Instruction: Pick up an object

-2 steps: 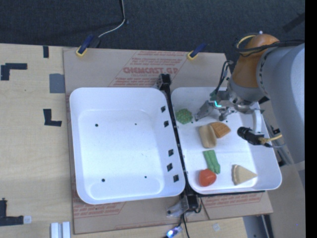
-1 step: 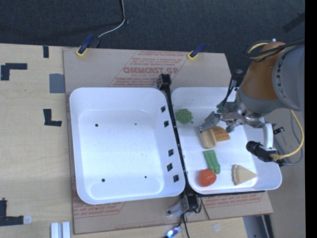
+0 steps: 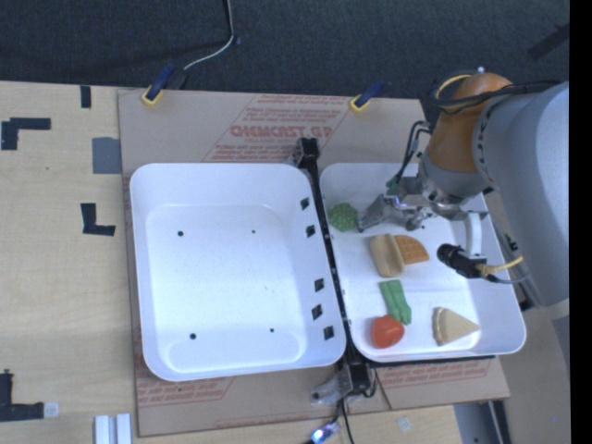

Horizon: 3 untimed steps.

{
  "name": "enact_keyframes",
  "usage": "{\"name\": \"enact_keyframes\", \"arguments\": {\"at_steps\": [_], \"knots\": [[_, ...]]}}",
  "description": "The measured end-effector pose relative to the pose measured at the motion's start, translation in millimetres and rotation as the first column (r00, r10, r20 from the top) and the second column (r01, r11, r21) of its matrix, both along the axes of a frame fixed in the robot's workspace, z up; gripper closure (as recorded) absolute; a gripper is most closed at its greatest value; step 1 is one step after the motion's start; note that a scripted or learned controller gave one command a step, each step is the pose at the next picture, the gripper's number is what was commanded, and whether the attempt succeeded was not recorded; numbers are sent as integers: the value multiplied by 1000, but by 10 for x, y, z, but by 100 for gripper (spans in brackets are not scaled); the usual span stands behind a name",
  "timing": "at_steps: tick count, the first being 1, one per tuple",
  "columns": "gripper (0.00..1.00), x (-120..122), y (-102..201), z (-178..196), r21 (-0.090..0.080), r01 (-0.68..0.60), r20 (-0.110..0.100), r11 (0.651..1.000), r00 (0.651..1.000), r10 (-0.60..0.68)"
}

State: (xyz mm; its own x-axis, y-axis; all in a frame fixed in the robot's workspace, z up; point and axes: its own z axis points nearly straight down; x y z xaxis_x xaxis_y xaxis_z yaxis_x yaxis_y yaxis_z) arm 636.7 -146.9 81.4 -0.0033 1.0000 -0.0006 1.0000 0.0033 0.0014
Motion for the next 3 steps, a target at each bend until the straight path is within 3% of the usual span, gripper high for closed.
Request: {"name": "enact_keyframes", "arguments": {"at_steps": [1,2,3], "knots": [[100,-9,6,141,0,-1,2,1000,1000,1],[0,-8,4,142,-1,0,2,1000,1000,0],[0,-584,491,33,0,1,-3,1000,1000,-1]]}}
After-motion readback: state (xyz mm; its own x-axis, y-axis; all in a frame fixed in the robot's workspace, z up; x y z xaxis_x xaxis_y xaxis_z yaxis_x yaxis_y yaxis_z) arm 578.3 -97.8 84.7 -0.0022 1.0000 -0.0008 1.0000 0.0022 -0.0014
